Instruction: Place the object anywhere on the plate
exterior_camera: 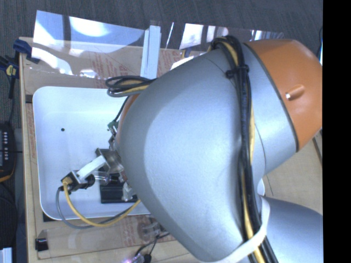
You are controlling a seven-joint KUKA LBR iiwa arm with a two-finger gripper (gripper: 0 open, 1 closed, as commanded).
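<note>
The grey arm (208, 158) with its orange band (290, 92) covers most of the view. It reaches down into the left white bin (60, 114). Its gripper (114, 190) sits low over the bin's near right part, a dark block below the wrist. A white bracket (88, 171) with a yellow cable (82, 215) sticks out to the gripper's left. The arm's bulk hides whatever lies under and to the right of the gripper.
The left bin's floor bears a small dark speck (62, 129) at far left. Clear plastic panels (88, 37) stand behind the bins. The yellow cable loops over the bin's near rim. A wooden bench edge (24, 147) runs along the left.
</note>
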